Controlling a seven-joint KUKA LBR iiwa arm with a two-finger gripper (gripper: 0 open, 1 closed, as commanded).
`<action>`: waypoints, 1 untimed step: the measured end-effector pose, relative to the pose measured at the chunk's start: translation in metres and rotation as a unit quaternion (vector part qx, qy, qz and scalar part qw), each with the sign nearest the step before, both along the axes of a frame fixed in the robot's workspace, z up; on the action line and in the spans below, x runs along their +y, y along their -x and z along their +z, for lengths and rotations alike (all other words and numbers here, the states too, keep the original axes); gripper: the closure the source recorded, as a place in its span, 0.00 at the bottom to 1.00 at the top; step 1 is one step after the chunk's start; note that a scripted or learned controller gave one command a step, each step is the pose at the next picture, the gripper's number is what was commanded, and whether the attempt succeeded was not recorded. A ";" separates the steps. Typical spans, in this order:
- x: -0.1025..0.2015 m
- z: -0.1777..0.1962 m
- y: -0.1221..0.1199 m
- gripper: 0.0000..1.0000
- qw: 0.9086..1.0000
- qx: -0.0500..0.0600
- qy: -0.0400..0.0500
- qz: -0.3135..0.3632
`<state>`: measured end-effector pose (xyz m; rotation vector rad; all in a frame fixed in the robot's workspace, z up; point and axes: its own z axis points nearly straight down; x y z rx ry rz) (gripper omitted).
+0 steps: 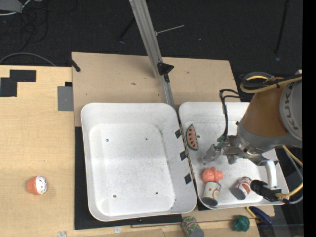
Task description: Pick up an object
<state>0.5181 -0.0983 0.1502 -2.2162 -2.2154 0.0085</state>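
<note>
My gripper [211, 155] hangs low over the middle of the right bin [205, 110], reaching in from the right. Just below it lies a pinkish-orange toy [212, 174], with a small can [211, 192] lying against that toy's near side. A second can with a red-and-white label [241, 187] lies to the right, near the bin's front rim. A watermelon-slice toy [191, 137] rests by the bin's left wall, left of and a little beyond the gripper. I see nothing held in the gripper.
The left bin [128, 108] adjoins the right one. An orange-and-white ball [37, 185] lies on the wooden table at far left. A can [190, 226] and a green thing [241, 223] lie in front of the bins. A metal rail [149, 38] slants up behind.
</note>
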 end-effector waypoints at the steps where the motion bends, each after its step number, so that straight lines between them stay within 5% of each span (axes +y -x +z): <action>1: 0.001 -0.054 0.002 0.00 1.000 0.000 0.000 0.000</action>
